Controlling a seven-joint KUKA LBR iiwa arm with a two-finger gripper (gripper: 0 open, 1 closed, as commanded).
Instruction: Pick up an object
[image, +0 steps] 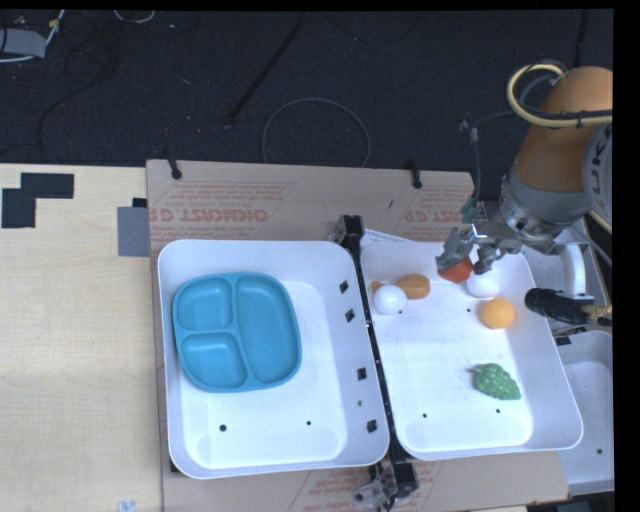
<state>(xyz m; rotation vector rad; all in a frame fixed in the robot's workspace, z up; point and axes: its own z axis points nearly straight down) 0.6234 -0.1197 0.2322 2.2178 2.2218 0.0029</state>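
Note:
My gripper (466, 260) hangs over the back of the right bin (450, 420), its fingers closed around a small red object (458, 270) that sits between them. Right beside it lies a white ball (484, 284). An orange ball (497, 313) rests a little nearer the front. A brown-orange piece (414, 287) and a white egg-like item (389, 298) lie near the bin's left wall. A green bumpy object (496, 381) sits toward the front right.
The left bin (200, 440) holds a blue divided plate (237, 331). A black divider with clips (364, 340) runs between the bins. A black handle-like part (560, 303) juts in at the right edge. Cardboard lies under both bins.

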